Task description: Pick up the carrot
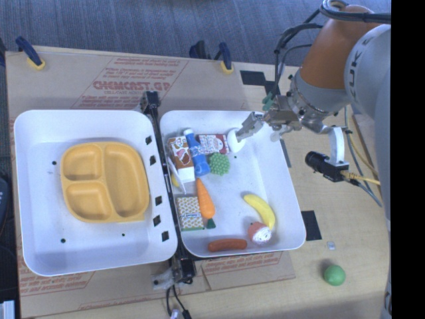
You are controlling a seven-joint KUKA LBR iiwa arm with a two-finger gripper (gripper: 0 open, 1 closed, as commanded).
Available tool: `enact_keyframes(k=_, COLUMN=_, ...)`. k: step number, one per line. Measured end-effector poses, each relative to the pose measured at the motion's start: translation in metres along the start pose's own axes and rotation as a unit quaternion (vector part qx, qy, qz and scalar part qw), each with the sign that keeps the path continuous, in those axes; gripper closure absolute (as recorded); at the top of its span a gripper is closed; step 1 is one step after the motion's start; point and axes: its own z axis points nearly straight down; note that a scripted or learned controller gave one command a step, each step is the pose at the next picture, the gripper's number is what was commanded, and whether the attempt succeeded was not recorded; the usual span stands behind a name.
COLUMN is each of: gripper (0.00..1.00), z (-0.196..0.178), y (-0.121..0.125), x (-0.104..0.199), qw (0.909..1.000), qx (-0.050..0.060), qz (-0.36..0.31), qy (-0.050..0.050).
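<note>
Bench with two white bins point(279, 153): one carrot point(205, 201), one banana point(259, 209); jaws' state unclear.

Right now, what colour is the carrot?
Orange, with a dark green stub at its lower end. The camera view shows the carrot lying in the right bin.

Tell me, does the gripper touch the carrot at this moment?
Apart. In the camera view the gripper is near the right bin's upper edge, while the carrot lies lower in that bin, with white floor between them.
</note>
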Motion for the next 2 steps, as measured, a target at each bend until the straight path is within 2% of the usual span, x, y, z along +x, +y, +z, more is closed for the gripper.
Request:
enact_keyframes(k=1, gripper=0.00, z=0.095, y=-0.033, x=0.032, qw=1.0000, qx=0.001, qz=0.003, qy=0.000)
enact_keyframes(k=2, gripper=0.00, z=0.160, y=-0.073, x=0.061, qw=1.0000, qx=-0.005, qz=-0.002, qy=-0.001)
